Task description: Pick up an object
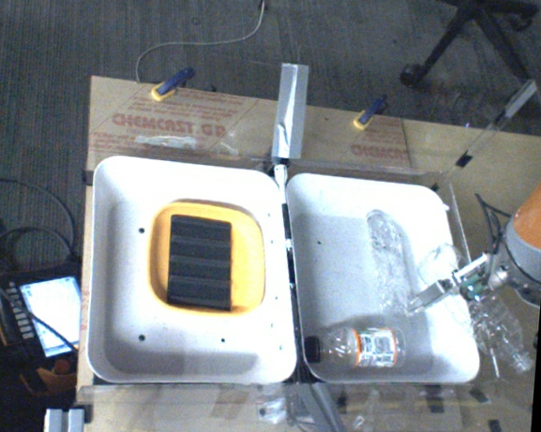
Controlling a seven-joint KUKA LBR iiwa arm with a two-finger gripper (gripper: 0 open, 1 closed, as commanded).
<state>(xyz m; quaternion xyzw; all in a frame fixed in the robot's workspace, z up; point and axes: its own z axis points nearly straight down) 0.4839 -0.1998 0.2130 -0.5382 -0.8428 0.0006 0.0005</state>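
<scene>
A yellow block with a black ridged top (pixel 202 259) lies flat in the middle of the left bin (pixel 121 197). In the right bin (pixel 337 207), a clear plastic bottle with an orange label (pixel 364 347) lies on its side along the front wall, its dark cap pointing left. A second clear plastic bottle (pixel 386 253) lies lengthwise in the bin's middle. My gripper (pixel 438 291) reaches in over the right bin's right wall. It sits just right of this second bottle, next to a crumpled clear plastic piece (pixel 435 262). The glare on the clear plastic blurs the gripper's tip.
A metal post (pixel 289 109) stands at the back between the bins. Two blue and yellow clamps (pixel 172 83) hold the cardboard sheet behind them. Clear plastic wrap (pixel 505 334) lies outside the right bin. A tablet and cables (pixel 41 308) sit on the floor at left.
</scene>
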